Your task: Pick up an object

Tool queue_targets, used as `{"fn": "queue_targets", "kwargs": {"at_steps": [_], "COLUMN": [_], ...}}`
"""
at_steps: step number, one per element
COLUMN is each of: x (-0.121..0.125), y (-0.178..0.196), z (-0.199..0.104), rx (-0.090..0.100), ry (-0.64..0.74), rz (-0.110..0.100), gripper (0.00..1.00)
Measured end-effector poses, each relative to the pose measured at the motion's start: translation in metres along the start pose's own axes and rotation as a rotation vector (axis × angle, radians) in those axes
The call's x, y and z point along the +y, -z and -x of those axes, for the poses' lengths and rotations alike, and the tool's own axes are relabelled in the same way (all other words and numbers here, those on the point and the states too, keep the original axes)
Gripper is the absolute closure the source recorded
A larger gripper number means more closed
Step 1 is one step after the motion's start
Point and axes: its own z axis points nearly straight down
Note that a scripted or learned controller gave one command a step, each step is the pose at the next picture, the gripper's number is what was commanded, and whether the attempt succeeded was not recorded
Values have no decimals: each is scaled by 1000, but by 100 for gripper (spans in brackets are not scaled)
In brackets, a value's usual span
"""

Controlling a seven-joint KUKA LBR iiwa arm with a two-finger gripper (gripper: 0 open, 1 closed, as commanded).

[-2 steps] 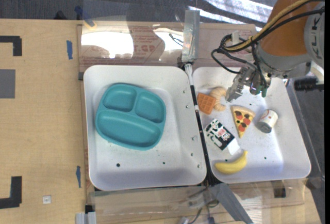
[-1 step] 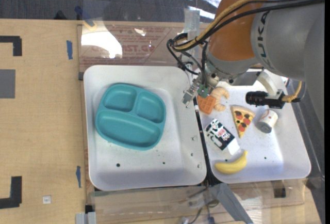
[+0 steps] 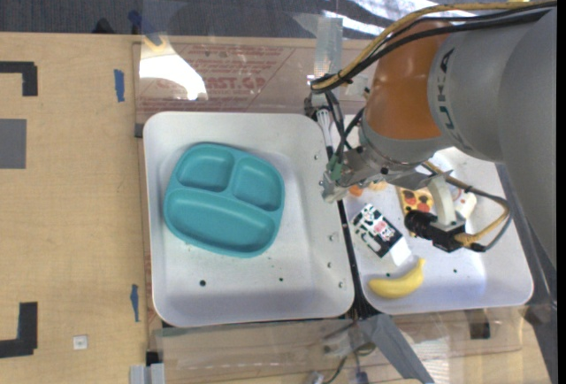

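Note:
My gripper [image 3: 339,182] hangs low over the left edge of the right bin [image 3: 495,285], close to the wall shared by the two bins. A black-and-white patterned packet [image 3: 378,230] lies just below and right of it. A yellow banana [image 3: 396,282] rests near the front of that bin. An orange-and-yellow patterned item [image 3: 414,199] lies partly under the wrist. A small orange bit [image 3: 356,190] shows right beside the gripper; whether it touches the gripper is unclear.
The left bin [image 3: 177,285] holds a teal divided plate [image 3: 225,199]. The arm's bulk covers the back and right of the right bin. A brown board with black marks lies left of the bins.

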Motion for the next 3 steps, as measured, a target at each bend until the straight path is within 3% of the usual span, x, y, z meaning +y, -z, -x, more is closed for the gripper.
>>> {"fn": "queue_targets", "kwargs": {"at_steps": [1,2,3], "x": [-44,-47,-49], "y": [19,-1,13], "z": [-16,-53,-86], "rx": [1,1,1], "ry": [-325,-913,-1363], "rz": [0,-3,1], "gripper": [100,100,100]}}
